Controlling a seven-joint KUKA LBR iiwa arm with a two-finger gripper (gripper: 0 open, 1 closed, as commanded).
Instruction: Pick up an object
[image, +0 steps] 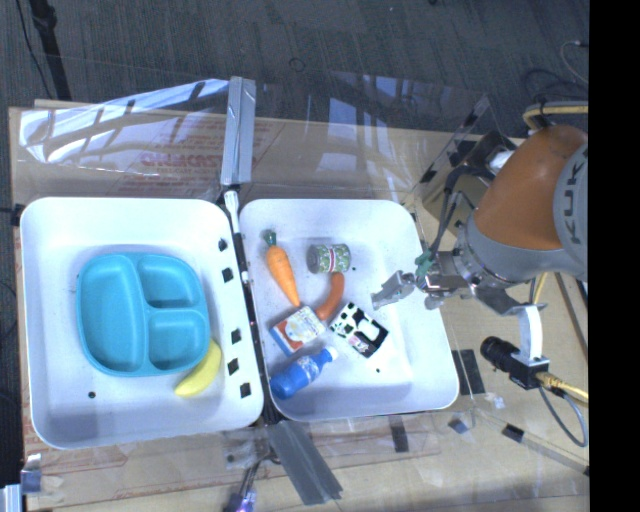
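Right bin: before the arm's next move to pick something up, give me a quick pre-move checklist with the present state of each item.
1. Pincer over the right bin: ok, at its right side.
2. Nothing held between the pincer's fingers: cannot tell from this angle.
3. Targets available: ok; carrot, can, carton, blue bottle, black-and-white toy lie in the bin.
4. Isolated target: ok for the can, which lies apart; not ok for carton, bottle and toy, which are crowded.
5. Nearest object to the pincer: ok, the toy, just to its lower left.
6. Left bin items (blue tray, banana) out of the way: ok.
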